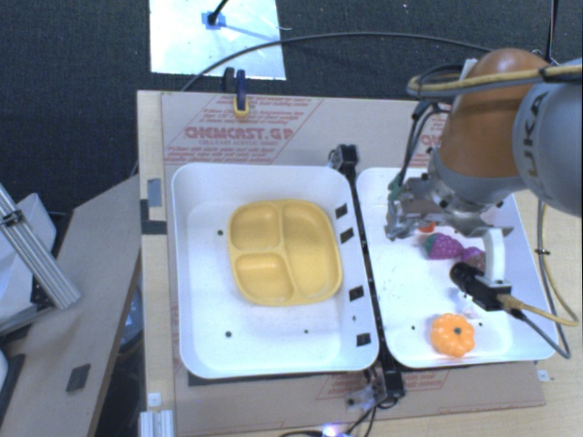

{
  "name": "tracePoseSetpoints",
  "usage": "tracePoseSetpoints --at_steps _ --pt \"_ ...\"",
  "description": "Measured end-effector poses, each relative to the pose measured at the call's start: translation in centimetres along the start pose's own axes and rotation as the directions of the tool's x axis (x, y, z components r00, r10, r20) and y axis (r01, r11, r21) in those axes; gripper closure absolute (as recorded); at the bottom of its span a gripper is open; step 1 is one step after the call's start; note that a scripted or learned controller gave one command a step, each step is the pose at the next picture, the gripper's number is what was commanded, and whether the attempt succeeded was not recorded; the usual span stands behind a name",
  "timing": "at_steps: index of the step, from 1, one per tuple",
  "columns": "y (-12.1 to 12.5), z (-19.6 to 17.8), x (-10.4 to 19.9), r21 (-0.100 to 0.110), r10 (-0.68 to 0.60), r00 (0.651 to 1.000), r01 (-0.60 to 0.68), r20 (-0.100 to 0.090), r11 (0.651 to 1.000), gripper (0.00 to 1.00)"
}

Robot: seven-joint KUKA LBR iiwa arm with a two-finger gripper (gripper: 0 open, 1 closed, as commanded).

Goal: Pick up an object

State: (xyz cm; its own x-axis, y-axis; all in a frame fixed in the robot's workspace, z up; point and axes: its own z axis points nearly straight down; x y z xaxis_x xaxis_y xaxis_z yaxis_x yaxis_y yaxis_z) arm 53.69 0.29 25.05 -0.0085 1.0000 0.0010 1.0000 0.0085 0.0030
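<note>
A small orange pumpkin (453, 333) sits nearest the camera in the right-hand white bin (401, 335), well below and to the right of the fingers (397, 228). A black fitting (477, 286) on the arm, with a yellow cable, hangs between the pumpkin and a purple bunch of grapes (448, 246). The grapes lie just right of the fingers, a small red piece (425, 228) beside them. Whether the fingers are parted or closed cannot be told; nothing is seen between them. To their left, across the divide, a yellow sectioned plate (282, 251) rests in the left bin (205, 335). Farther back, a blue-and-yellow clamp (240, 94) grips the worktop (301, 121).
</note>
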Motion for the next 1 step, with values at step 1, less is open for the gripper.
tracePoseSetpoints --at_steps 1 --pt "2.49 1.22 5.70 0.001 -0.002 1.000 0.002 -0.001 1.000 1.00"
